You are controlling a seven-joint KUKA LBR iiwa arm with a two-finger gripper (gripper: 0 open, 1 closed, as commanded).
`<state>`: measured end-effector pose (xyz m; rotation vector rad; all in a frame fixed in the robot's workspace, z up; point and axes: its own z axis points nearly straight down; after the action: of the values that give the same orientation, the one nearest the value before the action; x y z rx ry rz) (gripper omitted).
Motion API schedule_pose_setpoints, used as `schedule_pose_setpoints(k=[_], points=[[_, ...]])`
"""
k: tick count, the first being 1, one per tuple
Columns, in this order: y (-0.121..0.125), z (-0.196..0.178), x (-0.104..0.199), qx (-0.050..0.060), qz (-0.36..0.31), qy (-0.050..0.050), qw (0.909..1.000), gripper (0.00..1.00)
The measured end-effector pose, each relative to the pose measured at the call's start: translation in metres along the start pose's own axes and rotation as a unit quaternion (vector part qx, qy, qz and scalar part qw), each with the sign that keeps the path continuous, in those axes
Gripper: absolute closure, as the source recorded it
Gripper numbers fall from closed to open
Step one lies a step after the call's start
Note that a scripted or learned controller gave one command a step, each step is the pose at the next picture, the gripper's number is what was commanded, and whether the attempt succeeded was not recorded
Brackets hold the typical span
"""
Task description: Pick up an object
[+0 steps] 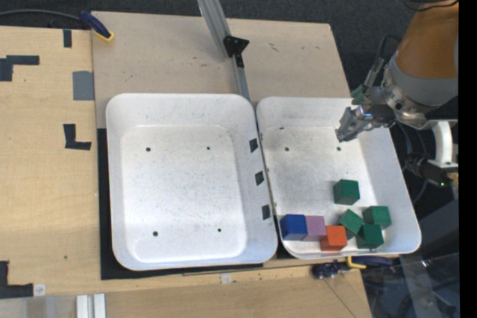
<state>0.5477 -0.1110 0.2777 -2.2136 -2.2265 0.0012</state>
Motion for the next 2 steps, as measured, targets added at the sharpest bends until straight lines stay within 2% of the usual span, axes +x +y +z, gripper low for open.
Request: schedule_pose_setpoints(k=[1, 2], points=[[0.011, 0.014, 0.058, 0.0, 0.0, 0.0, 1.0, 1.0], [0.034, 0.017, 0.116, -0.001, -0.001, 0.0, 1.0, 1.0]])
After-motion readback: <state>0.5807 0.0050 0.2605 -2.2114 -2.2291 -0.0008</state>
